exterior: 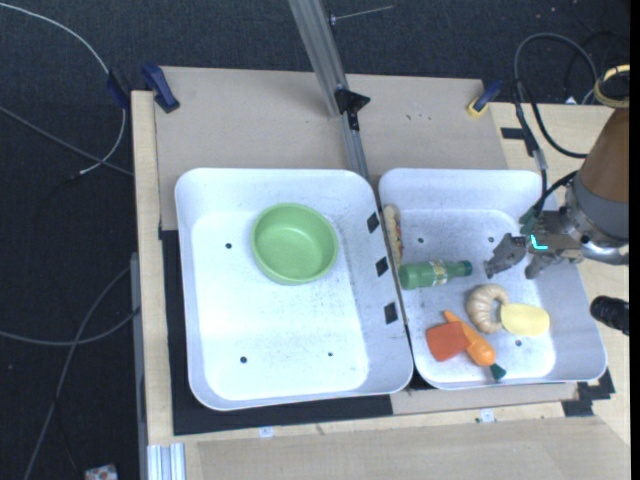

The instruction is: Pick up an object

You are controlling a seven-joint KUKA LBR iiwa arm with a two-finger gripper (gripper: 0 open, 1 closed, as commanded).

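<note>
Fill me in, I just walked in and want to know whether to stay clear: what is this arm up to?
The arm reaches in from the right, its gripper hanging over the right bin with nothing between its fingers. That bin holds a green bottle lying on its side, a tan croissant-like toy, a yellow piece and an orange carrot toy, all lying loose. The left bin holds a green bowl. No pick has happened yet.

the right bin (440, 196) holds a green bottle (434, 273) lying on its side by the left wall; a tan ring-shaped piece (486, 306) and a yellow lump (525, 319) touch near the front right corner – an orange carrot (470, 342) lies at the front edge.
</note>
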